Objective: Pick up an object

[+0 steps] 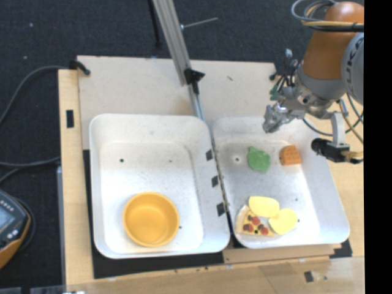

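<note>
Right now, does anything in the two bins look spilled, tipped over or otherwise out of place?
Nothing stands out. The yellow bowl sits upright in the left bin. In the right bin, the green piece, orange block and pizza slice lie separately on the floor. The gripper hovers over its back edge.

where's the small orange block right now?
The small orange block lies in the right white bin, near its far right side, just right of the green lump and below the gripper.

We saw the gripper (pixel 273 119) poised over the right bin's (pixel 318 225) far edge, above a green piece (pixel 258 159) and an orange block (pixel 290 155); a yellow bowl (pixel 150 218) sat in the left bin (pixel 110 133).
</note>
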You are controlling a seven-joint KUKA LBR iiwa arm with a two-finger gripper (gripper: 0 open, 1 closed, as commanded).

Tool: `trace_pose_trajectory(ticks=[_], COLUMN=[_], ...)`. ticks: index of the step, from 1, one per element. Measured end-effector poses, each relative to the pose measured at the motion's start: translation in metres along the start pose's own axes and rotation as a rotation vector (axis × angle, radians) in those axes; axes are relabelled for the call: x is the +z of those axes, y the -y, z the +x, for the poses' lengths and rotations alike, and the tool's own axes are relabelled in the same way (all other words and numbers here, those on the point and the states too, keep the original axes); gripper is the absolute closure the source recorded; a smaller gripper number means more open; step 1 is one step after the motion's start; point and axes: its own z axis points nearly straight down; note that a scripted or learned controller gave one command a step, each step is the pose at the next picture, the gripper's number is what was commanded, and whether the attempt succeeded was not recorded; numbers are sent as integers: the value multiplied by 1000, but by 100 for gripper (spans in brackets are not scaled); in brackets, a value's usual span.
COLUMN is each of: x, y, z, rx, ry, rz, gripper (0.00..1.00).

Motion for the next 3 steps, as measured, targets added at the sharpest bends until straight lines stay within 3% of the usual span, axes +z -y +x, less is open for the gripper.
trace_pose_trajectory(ticks=[3], x=[-8], y=[39], z=[148], rx=[-3], ry=[-2], rz=[1], gripper=[100])
